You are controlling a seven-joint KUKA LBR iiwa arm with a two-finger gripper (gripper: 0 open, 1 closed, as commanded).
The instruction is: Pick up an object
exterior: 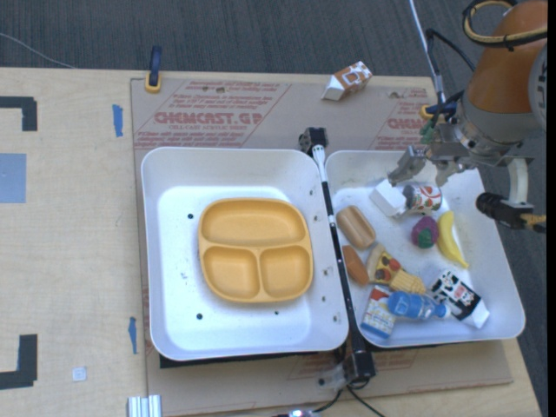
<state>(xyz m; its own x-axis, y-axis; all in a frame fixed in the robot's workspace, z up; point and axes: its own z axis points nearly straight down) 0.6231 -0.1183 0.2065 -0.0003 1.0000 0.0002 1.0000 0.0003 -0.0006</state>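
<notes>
i see the left bin (165,259), glossy white plastic, holding a yellow three-part plate (255,248). my gripper (423,170) hangs in the right bin (504,307), fingers apart over a small can (426,199). banana (450,238), purple fruit (424,231), bread roll (355,226) crowd near.

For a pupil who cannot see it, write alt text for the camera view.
The tool hangs over the right bin, above a small can among toy foods including a banana. The left bin holds a yellow divided plate.
</notes>
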